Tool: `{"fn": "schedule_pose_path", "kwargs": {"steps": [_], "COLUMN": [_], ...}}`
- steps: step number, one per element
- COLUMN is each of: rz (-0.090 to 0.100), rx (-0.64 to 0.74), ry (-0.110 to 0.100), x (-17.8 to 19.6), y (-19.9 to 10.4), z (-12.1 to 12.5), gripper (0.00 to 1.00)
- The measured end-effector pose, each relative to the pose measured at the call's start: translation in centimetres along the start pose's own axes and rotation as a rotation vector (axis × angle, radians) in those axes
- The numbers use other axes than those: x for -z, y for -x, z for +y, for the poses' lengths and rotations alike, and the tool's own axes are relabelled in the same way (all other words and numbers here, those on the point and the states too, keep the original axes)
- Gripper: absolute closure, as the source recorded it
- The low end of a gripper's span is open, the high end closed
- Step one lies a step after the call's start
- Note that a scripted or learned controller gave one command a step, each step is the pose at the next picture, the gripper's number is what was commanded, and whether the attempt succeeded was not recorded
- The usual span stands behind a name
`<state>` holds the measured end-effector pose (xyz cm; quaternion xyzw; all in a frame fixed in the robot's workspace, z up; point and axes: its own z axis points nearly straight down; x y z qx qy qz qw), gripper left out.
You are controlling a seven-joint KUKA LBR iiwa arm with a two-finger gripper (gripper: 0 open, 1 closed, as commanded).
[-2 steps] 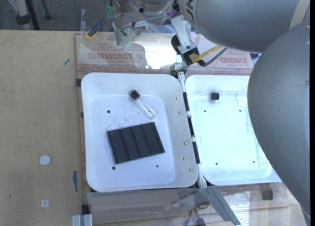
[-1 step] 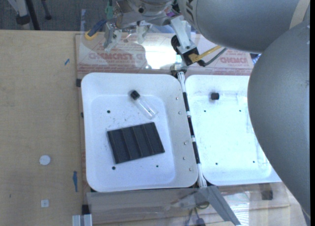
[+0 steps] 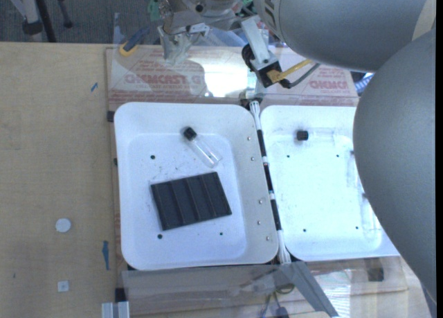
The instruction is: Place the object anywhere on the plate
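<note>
Item one, the gripper (image 3: 174,45): it was seen at the top of the view, above the far edge of the bench, beyond both bins. Its two translucent fingers hung close together with nothing between them; whether they were fully pressed together could not be told.

Item two, a small clear vial (image 3: 199,145) with a black cap: it was found lying on its side in the left bin (image 3: 131,171), below the gripper and well apart from it. Its long axis ran diagonally, the capped end pointed toward the gripper and the clear end pointed away, toward the lower right.

Item three, a dark ridged plate (image 3: 190,201): it was laid flat in the same bin, just beyond the vial's clear end and farther from the gripper. Its ribs were set slightly askew to the bin's walls.

Item four, a small black piece (image 3: 302,135): it was noted in the right bin (image 3: 325,240), to the right of the gripper and lower.

Item five, a printed sheet (image 3: 156,80): it lay directly beneath the gripper, with red lettering that appeared mirrored and could not be read with confidence.
</note>
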<state>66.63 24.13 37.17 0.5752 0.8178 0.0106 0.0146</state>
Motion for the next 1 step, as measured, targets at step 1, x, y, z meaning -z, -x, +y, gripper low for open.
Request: {"fn": "schedule_pose_path", "kwargs": {"steps": [1], "rz": [0.000], "rx": [0.001], "ry": [-0.001], "x": [-0.03], "y": [-0.06], "z": [0.00], "gripper": [0.00]}}
